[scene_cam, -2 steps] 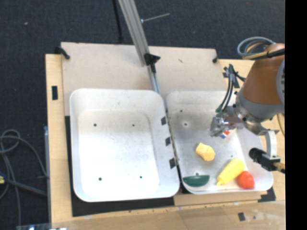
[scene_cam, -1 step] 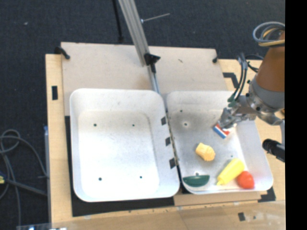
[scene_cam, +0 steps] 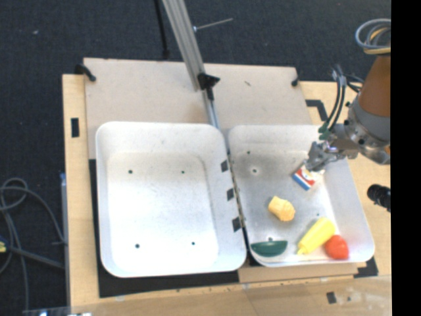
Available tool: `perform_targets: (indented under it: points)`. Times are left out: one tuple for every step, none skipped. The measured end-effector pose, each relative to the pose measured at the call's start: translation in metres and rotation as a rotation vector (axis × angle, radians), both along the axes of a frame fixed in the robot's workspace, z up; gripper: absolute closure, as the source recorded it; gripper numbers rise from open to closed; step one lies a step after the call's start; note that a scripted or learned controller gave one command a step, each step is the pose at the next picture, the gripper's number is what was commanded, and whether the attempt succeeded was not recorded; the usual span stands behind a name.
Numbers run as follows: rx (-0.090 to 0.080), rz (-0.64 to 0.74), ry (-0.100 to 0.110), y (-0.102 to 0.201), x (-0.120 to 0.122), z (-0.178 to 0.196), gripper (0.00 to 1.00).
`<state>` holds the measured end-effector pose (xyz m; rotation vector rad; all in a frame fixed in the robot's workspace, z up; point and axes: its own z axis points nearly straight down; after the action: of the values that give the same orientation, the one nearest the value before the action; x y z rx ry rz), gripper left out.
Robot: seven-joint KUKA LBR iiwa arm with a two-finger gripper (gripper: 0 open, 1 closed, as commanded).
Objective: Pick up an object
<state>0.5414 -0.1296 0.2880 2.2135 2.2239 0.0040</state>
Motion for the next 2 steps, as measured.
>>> perform_targets:
  points:
    - [0.001,0.0,0.005,0.048,0.022,-0.017,1.0]
    - [0.0,0.001,0.003,0.094,0.042,-0.033,1.0]
